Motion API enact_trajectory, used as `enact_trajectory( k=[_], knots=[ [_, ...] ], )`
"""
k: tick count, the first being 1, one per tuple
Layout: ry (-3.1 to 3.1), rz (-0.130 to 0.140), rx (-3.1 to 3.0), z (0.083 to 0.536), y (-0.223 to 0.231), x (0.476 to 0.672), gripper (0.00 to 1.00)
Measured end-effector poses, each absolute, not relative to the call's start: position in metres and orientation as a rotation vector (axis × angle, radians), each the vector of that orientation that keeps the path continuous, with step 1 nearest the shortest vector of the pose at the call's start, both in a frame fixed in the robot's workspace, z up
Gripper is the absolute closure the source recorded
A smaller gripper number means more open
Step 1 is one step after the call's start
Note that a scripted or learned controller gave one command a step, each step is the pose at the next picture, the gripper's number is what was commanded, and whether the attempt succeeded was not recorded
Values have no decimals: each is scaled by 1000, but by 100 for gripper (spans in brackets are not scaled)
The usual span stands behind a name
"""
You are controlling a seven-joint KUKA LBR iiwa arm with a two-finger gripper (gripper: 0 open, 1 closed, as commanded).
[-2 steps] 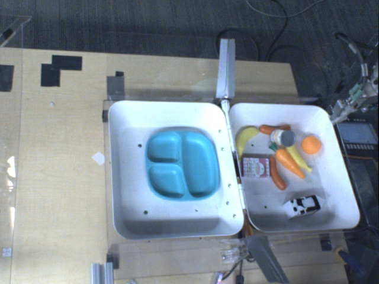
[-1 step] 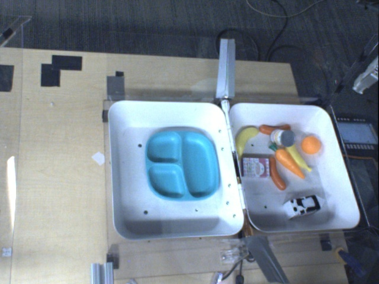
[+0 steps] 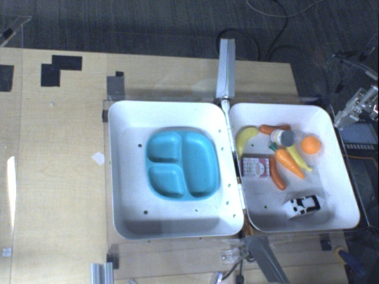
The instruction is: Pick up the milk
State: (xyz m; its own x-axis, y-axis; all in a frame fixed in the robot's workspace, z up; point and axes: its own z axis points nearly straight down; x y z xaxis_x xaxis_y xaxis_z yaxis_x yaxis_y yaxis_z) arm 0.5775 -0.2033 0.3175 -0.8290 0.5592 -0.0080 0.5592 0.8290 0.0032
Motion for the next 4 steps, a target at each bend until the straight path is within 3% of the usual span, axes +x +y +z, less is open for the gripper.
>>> enact_trajectory(
  k=[1,2,3,4],
  knots=[
    [3020,0,832,280,-206,514,100],
    [3113,-2,344,250,-206,490,100],
    [3112,-2,334,255,-206,490,100],
    [2983,-1,954,259,-206,489,100]
  ],
)
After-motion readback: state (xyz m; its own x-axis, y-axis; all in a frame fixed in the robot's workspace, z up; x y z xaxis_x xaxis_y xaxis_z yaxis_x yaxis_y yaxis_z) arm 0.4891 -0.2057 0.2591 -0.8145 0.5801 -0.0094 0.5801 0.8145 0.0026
